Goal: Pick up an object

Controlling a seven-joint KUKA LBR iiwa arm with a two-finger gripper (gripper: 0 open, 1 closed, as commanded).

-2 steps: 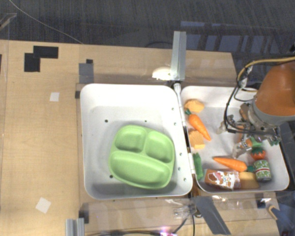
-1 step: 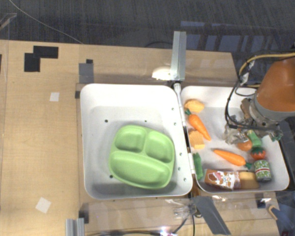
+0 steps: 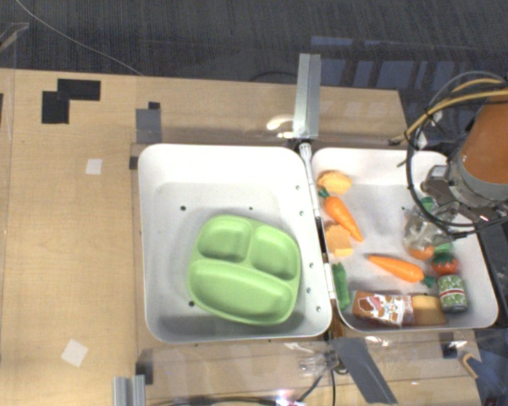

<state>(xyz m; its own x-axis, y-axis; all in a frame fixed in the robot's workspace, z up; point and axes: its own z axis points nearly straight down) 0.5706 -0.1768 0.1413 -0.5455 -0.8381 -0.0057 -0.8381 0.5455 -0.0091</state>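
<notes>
Just right of the lower carrot (image 3: 396, 267), in the right bin (image 3: 381, 169), gripper (image 3: 423, 237) low over something small and orange, apparently mid-descent; jaw state impossible to tell; next calls for closing squarely.

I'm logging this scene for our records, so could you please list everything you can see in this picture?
Bench: one, light wood, under both bins.
Left bin: one, white, holds the plate.
Right bin: one, white, holds the toy food.
Divided plate: one, green, three sections, lower middle of left bin.
Carrots: two, orange; one near the right bin's left wall, one nearer its middle.
Yellow-orange pieces: two, one at the right bin's top left, one below the first carrot.
Green vegetable: one, along the right bin's left wall.
Packet: one, brown-red, right bin's front edge.
Small can: one, green, right bin's right front.
Arm: one, grey with orange band, above the right bin's right side.
Gripper: one, low over the right bin, by a small orange and green item.
</notes>
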